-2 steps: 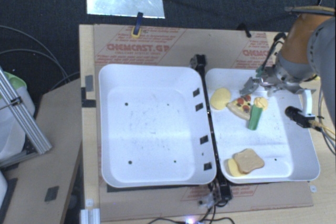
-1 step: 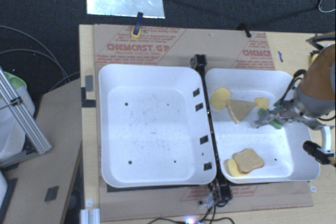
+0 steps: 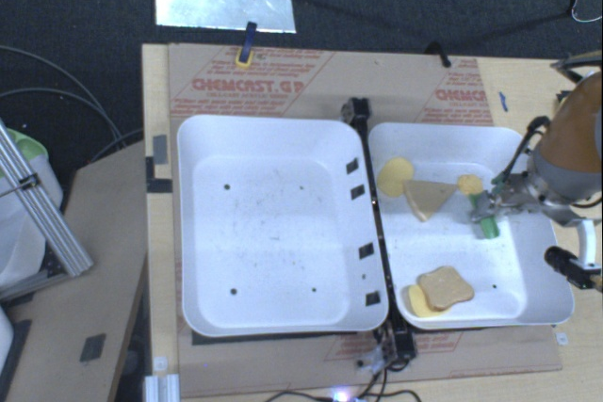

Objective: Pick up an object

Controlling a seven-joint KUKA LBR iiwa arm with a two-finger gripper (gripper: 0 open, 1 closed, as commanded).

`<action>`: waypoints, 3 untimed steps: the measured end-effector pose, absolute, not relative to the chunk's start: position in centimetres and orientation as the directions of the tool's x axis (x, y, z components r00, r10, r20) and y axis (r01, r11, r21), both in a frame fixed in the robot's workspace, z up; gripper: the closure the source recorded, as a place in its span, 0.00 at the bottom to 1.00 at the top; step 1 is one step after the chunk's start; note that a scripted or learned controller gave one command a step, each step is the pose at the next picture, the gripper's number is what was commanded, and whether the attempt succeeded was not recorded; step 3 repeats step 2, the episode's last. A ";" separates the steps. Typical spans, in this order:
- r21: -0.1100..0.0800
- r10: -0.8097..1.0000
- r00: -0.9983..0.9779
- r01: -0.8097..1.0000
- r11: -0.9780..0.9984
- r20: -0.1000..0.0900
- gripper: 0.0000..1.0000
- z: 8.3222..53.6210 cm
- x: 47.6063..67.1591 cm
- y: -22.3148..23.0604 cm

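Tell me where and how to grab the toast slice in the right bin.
The toast slice lies flat near the right bin's front wall, its left end overlapping a yellow piece. Likely best: come straight down and pinch across its narrower width at the right end, which sits apart from the yellow piece. Lying flat, it offers only thin edges to grip.

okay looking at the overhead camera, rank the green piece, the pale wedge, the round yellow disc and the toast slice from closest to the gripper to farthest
1. Green piece, right at the gripper.
2. Pale wedge, just left of it.
3. Round yellow disc, upper left, and toast slice, near the front: too close to call.
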State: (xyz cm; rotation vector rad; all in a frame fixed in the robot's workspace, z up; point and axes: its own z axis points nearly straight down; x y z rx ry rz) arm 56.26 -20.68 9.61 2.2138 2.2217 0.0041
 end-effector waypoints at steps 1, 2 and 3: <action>0.008 1.000 -0.005 1.000 0.005 -0.003 1.00 10.7 56.3 -20.7; 0.012 1.000 -0.005 1.000 0.006 -0.003 1.00 11.8 56.4 -20.7; 0.012 1.000 -0.005 1.000 0.006 -0.003 1.00 11.8 56.4 -20.7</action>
